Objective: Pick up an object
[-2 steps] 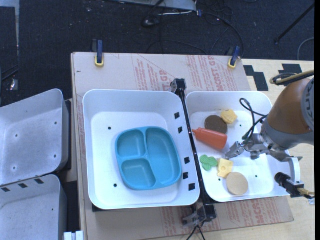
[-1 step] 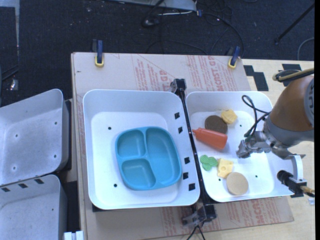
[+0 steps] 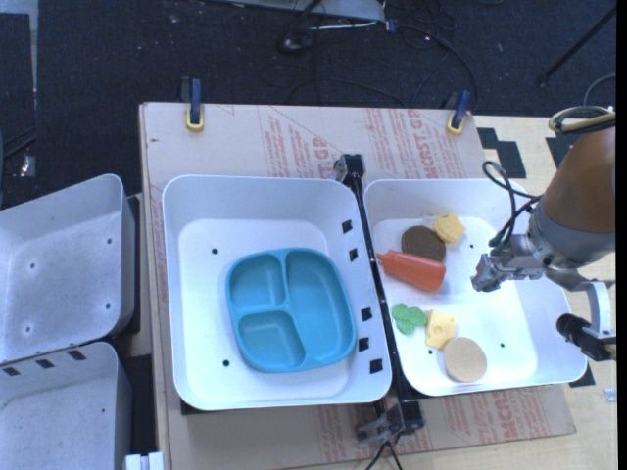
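Nearest the camera, at the front edge of the counter [image 3: 245, 439], sit the front walls of two shallow white bins. Inside the left bin [image 3: 196, 204] lies a blue divided plate [image 3: 290, 308] with three compartments, nothing in any of them, and bare white floor on all sides of it. A black divider [image 3: 370, 272] runs between the bins from the back edge toward the front.

Toy food fills the left half of the right bin [image 3: 549, 355]. By its front wall rests a tan round disc [image 3: 465, 358]; just behind it lies a yellow piece [image 3: 441, 328], close to a small green piece [image 3: 409, 315]. Further back an orange carrot [image 3: 413, 270] lies at a slant next to the divider, touching a brown round piece [image 3: 423, 243], with another yellow piece [image 3: 449, 228] at that one's back right.

From the counter's right edge the arm [image 3: 578, 199] reaches in, and its claw [image 3: 487, 274] hangs over the bin floor just right of the carrot, apart from it. Whether the claw is released or clenched I cannot tell; nothing shows between its tips. Bare floor lies open in the right half of this bin, in front of the claw.
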{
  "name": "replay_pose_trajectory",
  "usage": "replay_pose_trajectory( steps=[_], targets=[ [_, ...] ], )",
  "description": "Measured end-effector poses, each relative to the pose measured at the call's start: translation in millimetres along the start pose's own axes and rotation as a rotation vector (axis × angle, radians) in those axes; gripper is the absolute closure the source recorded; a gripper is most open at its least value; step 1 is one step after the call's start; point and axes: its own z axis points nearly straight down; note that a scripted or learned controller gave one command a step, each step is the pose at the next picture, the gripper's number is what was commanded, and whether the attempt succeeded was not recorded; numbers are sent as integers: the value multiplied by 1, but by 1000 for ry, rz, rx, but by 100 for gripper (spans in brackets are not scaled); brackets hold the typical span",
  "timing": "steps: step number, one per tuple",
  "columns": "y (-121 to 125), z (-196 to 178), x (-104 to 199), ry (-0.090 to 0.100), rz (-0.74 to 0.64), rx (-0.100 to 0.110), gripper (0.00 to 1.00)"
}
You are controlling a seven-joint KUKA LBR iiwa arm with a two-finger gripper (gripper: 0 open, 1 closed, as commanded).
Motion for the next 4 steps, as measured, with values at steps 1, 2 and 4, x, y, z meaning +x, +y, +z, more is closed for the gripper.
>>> replay_pose_trajectory(
  steps=[1, 2, 4],
  targets=[
    [-1, -43, -2, 0, 1, 0, 100],
    [1, -86, -3, 0, 0, 0, 100],
    [22, -76, 110, 3, -5, 4, 100]
  ],
)
